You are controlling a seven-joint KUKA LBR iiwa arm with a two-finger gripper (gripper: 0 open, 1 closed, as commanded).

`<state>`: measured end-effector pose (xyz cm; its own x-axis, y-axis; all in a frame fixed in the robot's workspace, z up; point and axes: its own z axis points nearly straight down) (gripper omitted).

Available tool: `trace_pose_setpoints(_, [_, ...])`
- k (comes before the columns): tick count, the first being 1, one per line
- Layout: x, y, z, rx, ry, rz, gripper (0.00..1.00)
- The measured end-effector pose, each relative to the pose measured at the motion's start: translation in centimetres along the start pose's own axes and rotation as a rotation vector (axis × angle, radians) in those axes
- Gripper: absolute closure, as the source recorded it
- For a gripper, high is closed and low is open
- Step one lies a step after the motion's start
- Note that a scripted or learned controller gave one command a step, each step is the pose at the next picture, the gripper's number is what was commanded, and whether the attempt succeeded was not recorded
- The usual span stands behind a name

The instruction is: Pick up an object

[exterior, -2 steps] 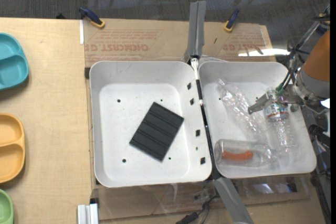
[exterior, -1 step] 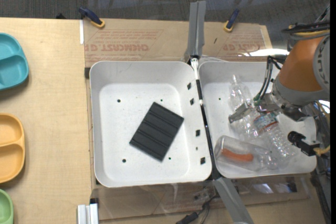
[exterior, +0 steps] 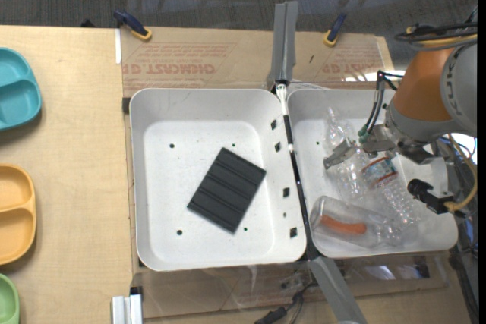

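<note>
From above, the gripper hangs low in the right bin, right over a clear plastic bottle — whether it grips anything cannot be told. An orange-red piece lies nearer the front wall, long axis left-right. The cardboard behind reads "CHEMCRAFT", inverted.

I see teal tray, orange tray, and two clamps gripping cardboard.
</note>
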<state>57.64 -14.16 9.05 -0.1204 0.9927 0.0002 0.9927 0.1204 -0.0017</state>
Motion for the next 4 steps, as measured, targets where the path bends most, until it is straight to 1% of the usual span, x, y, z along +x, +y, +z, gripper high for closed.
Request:
trace_pose_setpoints(1, [-0.1, 0.3, -0.1, 0.000, -0.001, -0.026, 0.00])
trace_pose_setpoints(2, [-1.2, -0.2, 0.0, 0.001, 0.001, -0.204, 0.00])
trace_pose_setpoints(3, [-1.2, 0.3, -1.6, -0.014, -0.005, -0.205, 1.00])
trace_pose_setpoints(4, [5.6, 4.8, -10.1, -0.002, -0.001, -0.300, 1.00])
